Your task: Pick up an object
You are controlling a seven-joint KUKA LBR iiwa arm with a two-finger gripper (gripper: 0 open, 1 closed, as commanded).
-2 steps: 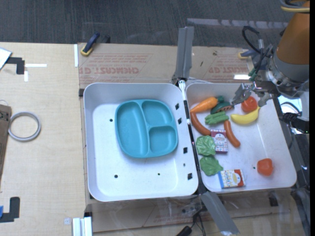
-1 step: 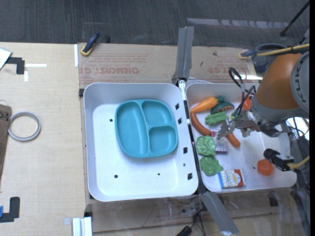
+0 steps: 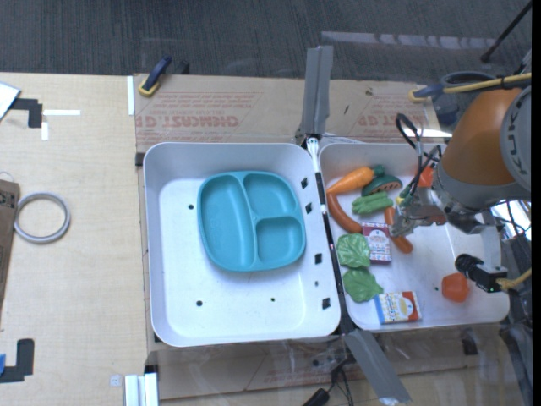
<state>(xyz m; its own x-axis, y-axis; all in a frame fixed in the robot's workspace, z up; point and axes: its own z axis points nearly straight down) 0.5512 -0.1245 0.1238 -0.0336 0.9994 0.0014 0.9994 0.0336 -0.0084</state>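
hand (image 3: 404,220): low in right bin (image 3: 482,311), grip state can't tell
target: small carton (image 3: 378,245), just beside hand, touching lettuce (image 3: 354,249)
tip: descend straight, centre on carton, avoid sausage (image 3: 340,212)

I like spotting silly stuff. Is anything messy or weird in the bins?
Nothing looks spilled or broken. The teal divided plate sits a little crooked in the left bin, and the toy food is jumbled loosely in the right bin under the gripper.

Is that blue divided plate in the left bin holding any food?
Empty. The blue divided plate lies flat in the left bin, all three compartments showing bare blue; the toy food sits in the right bin.
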